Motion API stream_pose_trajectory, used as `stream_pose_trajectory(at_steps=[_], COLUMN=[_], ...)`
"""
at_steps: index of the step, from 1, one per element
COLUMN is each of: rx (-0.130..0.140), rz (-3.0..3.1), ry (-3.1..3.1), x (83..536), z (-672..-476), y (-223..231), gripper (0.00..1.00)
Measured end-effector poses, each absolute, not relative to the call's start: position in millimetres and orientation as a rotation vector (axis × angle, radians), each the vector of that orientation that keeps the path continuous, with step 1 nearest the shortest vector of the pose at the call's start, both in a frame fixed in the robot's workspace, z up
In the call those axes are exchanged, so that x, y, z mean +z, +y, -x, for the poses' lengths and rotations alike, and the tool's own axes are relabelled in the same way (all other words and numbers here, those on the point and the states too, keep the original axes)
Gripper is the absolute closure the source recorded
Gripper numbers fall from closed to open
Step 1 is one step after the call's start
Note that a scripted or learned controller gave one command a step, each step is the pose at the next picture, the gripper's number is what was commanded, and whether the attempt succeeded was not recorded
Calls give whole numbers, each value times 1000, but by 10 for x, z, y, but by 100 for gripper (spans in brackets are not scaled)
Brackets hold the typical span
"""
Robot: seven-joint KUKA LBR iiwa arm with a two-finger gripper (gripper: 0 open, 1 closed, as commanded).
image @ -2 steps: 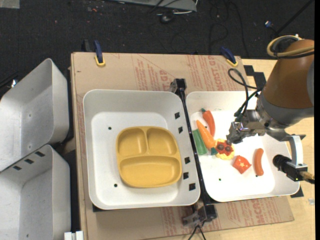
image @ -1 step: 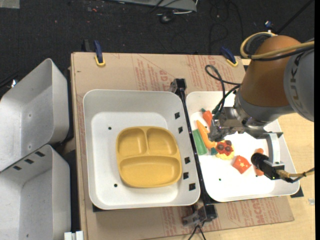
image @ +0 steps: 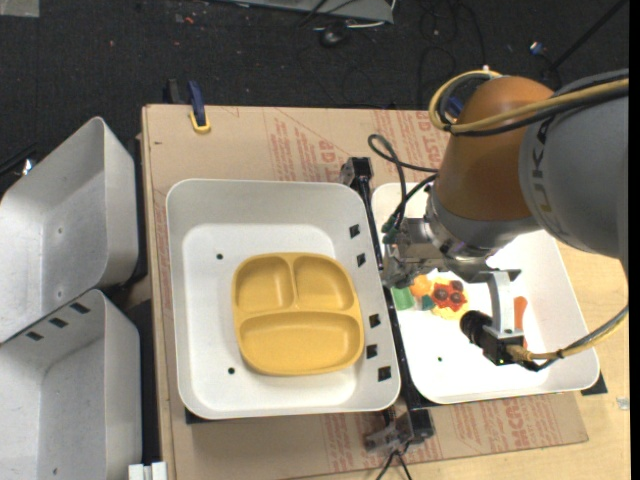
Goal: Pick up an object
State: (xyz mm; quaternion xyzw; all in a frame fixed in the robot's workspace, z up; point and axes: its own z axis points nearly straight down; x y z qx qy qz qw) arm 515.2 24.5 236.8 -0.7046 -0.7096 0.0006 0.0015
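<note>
Closest in, the yellow plate lies flat in the left bin, all three compartments bare. I'd guess it's light, stiff plastic, but it's wide and low, so only the rim or a divider ridge offers a pinch. Not the easy pick imo. Right of the plate, over in the right bin, sits a cluster of toy pieces: green, yellow and red bits bunched up and touching. An orange piece lies further right again. Those look like small hard plastic, light, smooth and roundish, so probably keen to squirt out. I'd take whichever sits at the cluster's edge and pinch across its narrow sides. The gripper hangs over the cluster's far side, right of the plate's far corner, but the wrist hides it, so I can't tell if it's spread or closed. Behind it bulks the arm, and well beyond the plate there's a blue clip.
</note>
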Motion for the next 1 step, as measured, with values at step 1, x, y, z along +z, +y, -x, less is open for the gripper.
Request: stream_pose_trajectory(at_steps=[1], rx=[-3], rz=[2210], ry=[-2231], x=[2447], z=[-5058], y=[808], gripper=[100])
